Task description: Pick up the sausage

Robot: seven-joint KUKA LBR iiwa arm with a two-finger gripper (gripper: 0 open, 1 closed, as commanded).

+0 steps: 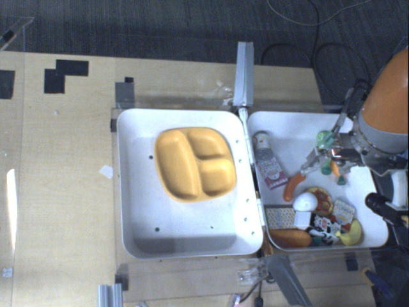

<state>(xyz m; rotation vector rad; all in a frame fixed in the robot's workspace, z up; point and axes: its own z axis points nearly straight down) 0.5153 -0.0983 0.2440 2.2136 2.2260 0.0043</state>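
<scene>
The sausage [294, 186] is a short orange-red link lying at a slant in the right bin [287, 123], between a small bottle and a white egg. My gripper [324, 169] hangs over the middle of that bin, just right of and slightly above the sausage. Its fingers are spread, the left fingertip [310, 165] a short way from the sausage's upper end. The gripper is open and nothing is clamped between the fingers. Small green and orange pieces [333, 168] lie under the gripper.
The right bin also holds a bottle [265, 155], a white egg [305, 202], a brown bun-like roll [291, 237], a yellow banana [352, 234], a green item [324, 137] and small packets. In the left bin [137, 235] sits a yellow divided plate [195, 163].
</scene>
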